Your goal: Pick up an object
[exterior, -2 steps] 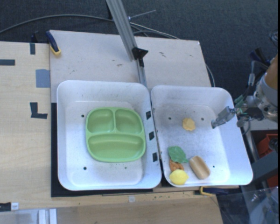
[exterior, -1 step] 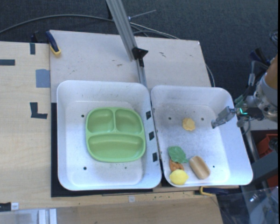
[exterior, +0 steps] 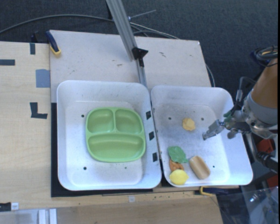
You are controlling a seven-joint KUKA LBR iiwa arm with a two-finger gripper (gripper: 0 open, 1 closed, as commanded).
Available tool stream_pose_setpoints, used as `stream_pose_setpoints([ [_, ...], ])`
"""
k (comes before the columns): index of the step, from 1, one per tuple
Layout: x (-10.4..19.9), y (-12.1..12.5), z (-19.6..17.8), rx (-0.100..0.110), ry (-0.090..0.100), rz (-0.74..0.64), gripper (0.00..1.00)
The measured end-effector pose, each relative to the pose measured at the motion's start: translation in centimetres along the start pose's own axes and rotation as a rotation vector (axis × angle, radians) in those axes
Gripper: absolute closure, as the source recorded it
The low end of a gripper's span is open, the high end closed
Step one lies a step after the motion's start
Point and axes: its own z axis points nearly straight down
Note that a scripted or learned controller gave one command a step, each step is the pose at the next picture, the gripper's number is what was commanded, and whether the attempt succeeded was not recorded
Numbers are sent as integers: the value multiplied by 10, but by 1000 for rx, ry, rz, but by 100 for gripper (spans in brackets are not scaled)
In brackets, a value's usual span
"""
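Observation:
In the right bin (exterior: 224,97) lie a small yellow-orange lump (exterior: 188,124), a green leafy piece (exterior: 177,153), a small orange piece (exterior: 176,164), a yellow lemon (exterior: 178,177) and a tan bread roll (exterior: 199,167). My gripper (exterior: 221,132) hovers over the right side of this bin, right of the yellow-orange lump and above the roll. It is open, with nothing between its fingers. One fingertip (exterior: 208,135) points left toward the bin's middle.
The left bin (exterior: 65,125) holds a green divided plate (exterior: 115,134). A grey metal pole (exterior: 123,22) slants in from the top to the bins' shared rim. The orange-banded arm (exterior: 266,92) stands at the right edge.

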Motion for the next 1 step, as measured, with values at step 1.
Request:
stream_pose_setpoints([
  [1, 4, 9, 56, 0, 0, -1, 0],
])
